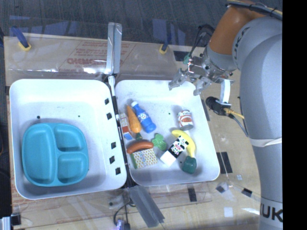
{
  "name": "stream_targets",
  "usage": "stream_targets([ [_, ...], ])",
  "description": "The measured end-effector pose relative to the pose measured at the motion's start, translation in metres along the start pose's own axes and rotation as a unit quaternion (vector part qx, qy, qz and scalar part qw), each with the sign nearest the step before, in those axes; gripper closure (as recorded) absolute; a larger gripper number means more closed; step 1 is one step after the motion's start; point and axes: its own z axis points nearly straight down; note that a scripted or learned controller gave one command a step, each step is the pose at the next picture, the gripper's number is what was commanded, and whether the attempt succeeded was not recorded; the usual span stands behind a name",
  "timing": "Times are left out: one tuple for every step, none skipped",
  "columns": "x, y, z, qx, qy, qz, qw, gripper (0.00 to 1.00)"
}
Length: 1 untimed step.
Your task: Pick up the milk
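Right bin (144,87) with milk carton (173,151), cow-patterned, lying beside the banana (188,140).
"KU" reads on the arm (268,214); the gripper (188,82) hangs spread and empty above the bin's far rim.

The tray (55,152) lies in the left bin (29,92). In the right bin (153,87), the milk (173,151) touches the banana (188,139), right of the hot dog (139,146); the bottle (143,117) lies behind the hot dog.
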Motion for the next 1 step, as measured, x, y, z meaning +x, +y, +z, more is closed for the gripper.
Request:
stream_targets([
  [0.0032, -0.068, 0.0884, -0.006, 0.006, -0.078, 0.9969, 0.0],
])
